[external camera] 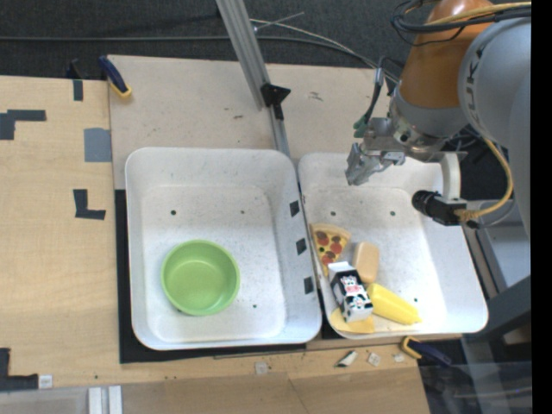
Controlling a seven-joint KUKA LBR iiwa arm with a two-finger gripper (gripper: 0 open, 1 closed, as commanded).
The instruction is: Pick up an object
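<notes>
Camera view, left to right: well off to the gripper's left lies a green bowl (201,276), while the pile below it — pizza slice (329,243), tan block (366,261), small carton (352,293), yellow piece (393,305) — sits touching. You'll see the gripper (360,172) hanging over the right bin (448,266); I cannot tell how it is set. Descend carelessly and you may pinch two pieces or nudge them against the wall — they're crowded.

The arm (483,67) runs off the right edge, and the black-and-white toy's (352,293) markings are too small to read.
</notes>
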